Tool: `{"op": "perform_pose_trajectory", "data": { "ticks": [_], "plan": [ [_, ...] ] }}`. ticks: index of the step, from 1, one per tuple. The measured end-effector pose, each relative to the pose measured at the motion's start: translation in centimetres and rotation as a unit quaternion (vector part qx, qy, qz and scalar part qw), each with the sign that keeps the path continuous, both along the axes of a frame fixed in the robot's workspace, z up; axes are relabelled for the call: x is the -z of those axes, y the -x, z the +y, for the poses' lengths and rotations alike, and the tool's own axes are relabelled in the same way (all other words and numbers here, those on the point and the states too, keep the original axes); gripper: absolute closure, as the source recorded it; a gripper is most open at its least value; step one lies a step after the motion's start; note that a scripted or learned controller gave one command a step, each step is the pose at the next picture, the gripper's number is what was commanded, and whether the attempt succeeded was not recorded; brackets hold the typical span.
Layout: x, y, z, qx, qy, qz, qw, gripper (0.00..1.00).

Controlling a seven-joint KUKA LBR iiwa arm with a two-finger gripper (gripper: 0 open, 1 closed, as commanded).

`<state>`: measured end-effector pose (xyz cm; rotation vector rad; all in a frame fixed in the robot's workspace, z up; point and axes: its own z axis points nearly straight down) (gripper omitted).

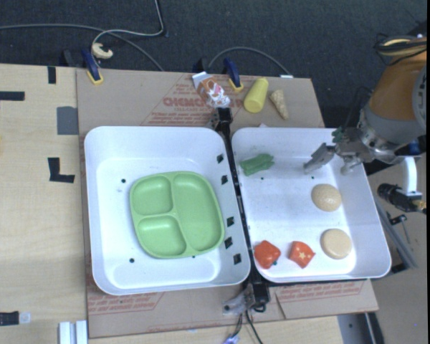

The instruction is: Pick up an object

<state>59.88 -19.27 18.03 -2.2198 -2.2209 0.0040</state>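
In the right bin [358, 264]: two beige rounded pieces, upper one [326, 197] near the middle right, lower one [336, 243] below it; two red pieces along the front wall, left red piece [266, 254] and right red piece [302, 252] side by side, slightly apart; a green piece [256, 164] at upper left by the divider. Above the upper right of that bin, gripper [331, 159], fingers spread apart, nothing between them, clear of the upper beige piece. Behind it, grey wrist with orange band entering from the right. In the left bin [100, 149]: green divided plate [176, 213], three compartments, lying flat. Beneath both bins, brown cardboard sheet [165, 106] with red printing, clamped at the far edge. On the cardboard behind the bins: yellow cylinder [256, 95], tan cone [279, 103], small red-and-white item [211, 89]. Left of that, pale wooden bench top [29, 213] with dark tape marks. Beyond, dark carpet [272, 13] crossed by thin cables.
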Motion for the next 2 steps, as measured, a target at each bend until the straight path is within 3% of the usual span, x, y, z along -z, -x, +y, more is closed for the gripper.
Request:
{"op": "perform_pose_trajectory", "data": {
  "ticks": [1,2],
  "plan": [
    [5.3,0.7,-3.0,0.000,-0.0001,0.000,1.0000,0.00],
    [8.7,1.9,-0.8,0.000,0.0075,-0.012,0.9999,0.00]
  ]
}}
